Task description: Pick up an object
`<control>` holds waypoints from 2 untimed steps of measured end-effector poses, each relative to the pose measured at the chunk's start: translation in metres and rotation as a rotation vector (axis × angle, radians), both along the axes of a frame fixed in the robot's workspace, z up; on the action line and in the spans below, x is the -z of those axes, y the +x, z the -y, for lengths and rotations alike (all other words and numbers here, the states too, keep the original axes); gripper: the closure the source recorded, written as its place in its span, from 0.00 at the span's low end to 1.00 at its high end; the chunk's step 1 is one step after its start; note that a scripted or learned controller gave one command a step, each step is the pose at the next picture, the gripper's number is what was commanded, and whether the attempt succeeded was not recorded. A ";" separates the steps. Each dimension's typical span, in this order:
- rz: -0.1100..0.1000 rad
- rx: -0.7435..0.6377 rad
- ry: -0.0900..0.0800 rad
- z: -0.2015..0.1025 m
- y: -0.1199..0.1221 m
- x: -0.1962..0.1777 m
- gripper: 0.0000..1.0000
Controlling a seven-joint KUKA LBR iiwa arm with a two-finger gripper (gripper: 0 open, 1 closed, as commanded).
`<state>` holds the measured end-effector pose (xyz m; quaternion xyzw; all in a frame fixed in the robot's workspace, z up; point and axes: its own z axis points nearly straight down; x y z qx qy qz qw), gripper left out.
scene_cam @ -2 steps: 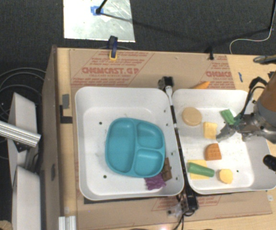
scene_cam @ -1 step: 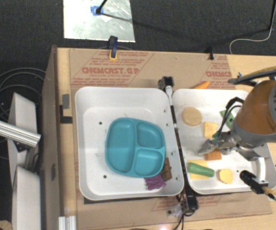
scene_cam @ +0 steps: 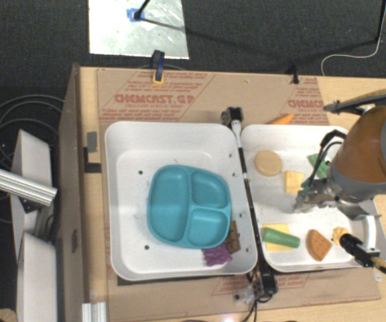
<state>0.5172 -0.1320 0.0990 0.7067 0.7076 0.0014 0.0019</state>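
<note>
My gripper (scene_cam: 305, 200) hangs low over the middle of the right bin (scene_cam: 273, 134), under the grey arm with its orange band. Its tips point down at the bin floor just below a yellow block (scene_cam: 293, 181). Around it lie a tan round cookie (scene_cam: 269, 163), a green cylinder on a yellow piece (scene_cam: 280, 237), an orange wedge (scene_cam: 319, 244), and a green item (scene_cam: 315, 161) partly behind the wrist. Nothing shows between the tips.
The left bin (scene_cam: 122, 146) holds a teal divided plate (scene_cam: 188, 205), with a purple piece (scene_cam: 214, 255) and a brown piece (scene_cam: 233, 239) at its lower right. A black divider (scene_cam: 244, 180) runs between the bins. An orange carrot (scene_cam: 281, 119) lies behind the right bin.
</note>
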 end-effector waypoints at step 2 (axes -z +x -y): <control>-0.001 0.002 -0.002 0.045 0.022 0.015 0.00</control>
